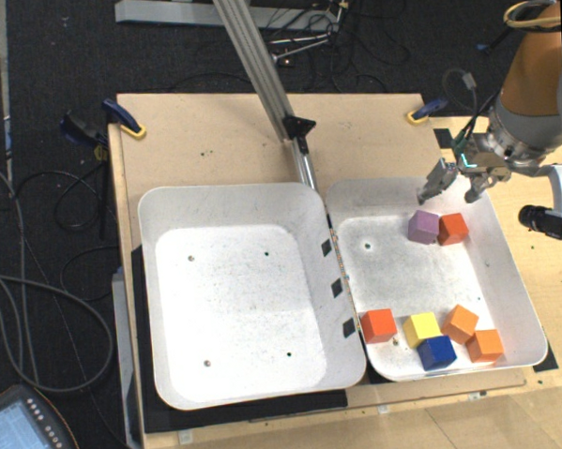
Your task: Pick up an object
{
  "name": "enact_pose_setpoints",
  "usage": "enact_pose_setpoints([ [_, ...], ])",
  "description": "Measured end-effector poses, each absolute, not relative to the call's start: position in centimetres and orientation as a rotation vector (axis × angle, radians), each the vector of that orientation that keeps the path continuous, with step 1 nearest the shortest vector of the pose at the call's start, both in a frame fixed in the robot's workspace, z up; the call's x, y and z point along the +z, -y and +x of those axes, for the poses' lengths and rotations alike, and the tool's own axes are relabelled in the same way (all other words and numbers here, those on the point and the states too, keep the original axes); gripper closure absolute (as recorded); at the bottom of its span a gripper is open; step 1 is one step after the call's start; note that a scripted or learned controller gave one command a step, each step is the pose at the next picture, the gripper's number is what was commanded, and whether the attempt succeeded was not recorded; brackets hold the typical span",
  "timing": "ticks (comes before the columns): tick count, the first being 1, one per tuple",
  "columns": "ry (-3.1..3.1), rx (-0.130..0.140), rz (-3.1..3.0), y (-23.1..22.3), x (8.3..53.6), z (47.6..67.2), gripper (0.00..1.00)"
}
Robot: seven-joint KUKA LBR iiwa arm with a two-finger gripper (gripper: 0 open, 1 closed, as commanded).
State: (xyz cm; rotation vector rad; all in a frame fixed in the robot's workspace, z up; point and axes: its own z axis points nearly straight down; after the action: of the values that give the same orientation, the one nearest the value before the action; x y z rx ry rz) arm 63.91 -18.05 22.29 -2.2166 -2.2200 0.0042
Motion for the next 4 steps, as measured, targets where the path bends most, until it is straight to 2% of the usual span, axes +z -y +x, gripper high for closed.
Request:
enact_pose_setpoints([
  [1, 2.225, 0.002, -2.218, 18.0, 22.6, 64.0, 0.0],
  [2, 2.221, 0.006, -2.216, 17.8, 16.2, 64.1, 0.0],
  [3, 2.224, -0.003, -2.223, 18.6, 11.8, 64.4, 0.0],
  [4, 2.232, -0.015, -2.226, 18.5, 11.9, 64.8, 0.0],
])
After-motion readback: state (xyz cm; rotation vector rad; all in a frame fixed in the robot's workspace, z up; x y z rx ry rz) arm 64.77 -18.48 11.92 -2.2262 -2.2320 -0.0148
